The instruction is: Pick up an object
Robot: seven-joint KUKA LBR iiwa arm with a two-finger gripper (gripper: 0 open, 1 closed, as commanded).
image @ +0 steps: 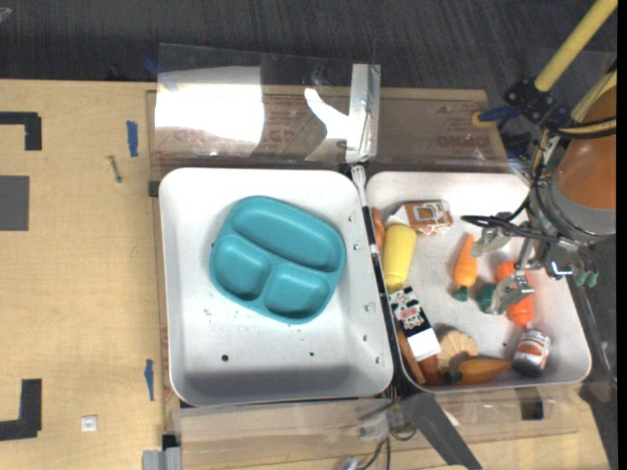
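The right bin (568, 306) holds several small toy items. Among them are a yellow bottle (398, 253), an orange carrot (464, 262), a small printed box (429, 215), a black-and-white pack (413, 319), a long carrot (482, 367) and a small red-lidded jar (530, 351). My gripper (513, 265) reaches in from the right and hangs low over the bin's right half. It is directly above an orange and teal toy (511, 300), and parts of that toy are hidden beneath it.
A teal divided plate (277, 256) lies in the left bin (196, 351). The wall between the bins (377, 292) runs just left of the yellow bottle. A clear panel (255, 111) and a metal bracket (362, 111) stand behind the bins. Cables and a yellow pole (578, 32) are at the upper right.
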